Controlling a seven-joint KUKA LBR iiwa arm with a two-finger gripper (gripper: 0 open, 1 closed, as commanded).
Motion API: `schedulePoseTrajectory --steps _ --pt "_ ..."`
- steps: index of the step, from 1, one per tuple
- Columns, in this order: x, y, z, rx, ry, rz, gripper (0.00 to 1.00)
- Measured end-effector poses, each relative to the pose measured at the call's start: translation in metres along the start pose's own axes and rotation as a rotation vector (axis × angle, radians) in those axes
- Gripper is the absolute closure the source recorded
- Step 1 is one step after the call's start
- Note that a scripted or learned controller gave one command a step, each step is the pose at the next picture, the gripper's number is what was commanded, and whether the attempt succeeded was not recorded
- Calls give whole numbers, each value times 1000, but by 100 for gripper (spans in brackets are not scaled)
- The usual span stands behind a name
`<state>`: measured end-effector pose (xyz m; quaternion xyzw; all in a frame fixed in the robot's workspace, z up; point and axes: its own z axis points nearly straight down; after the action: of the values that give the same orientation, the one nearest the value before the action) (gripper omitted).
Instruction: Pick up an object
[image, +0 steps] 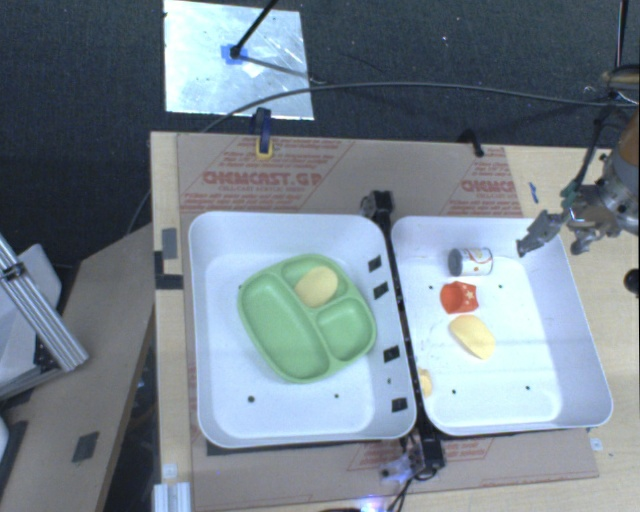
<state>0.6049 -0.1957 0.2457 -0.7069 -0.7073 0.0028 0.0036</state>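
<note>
The right bin (570, 340) holds a small grey and white can (470, 261) lying on its side, a red piece (459, 296) below it and a yellow lemon-like piece (473, 336) lower still. A small yellow bit (425, 381) lies by the bin's left wall. My gripper (557, 238) hangs over the bin's upper right corner, open, with nothing between its fingers. It is well to the right of the can and apart from every object.
The left bin (225, 400) bears a green divided plate (305, 318) with a yellow piece (318, 286) in its upper compartment. Black clips (390, 352) line the seam between the bins. A cable (450, 88) runs across the back.
</note>
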Motion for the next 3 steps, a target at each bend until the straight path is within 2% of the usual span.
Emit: schedulePoseTrajectory --steps 1,3 --pt "1 2 -7 -10 -2 -3 0" --pt "-6 2 67 -13 -3 -1 0"
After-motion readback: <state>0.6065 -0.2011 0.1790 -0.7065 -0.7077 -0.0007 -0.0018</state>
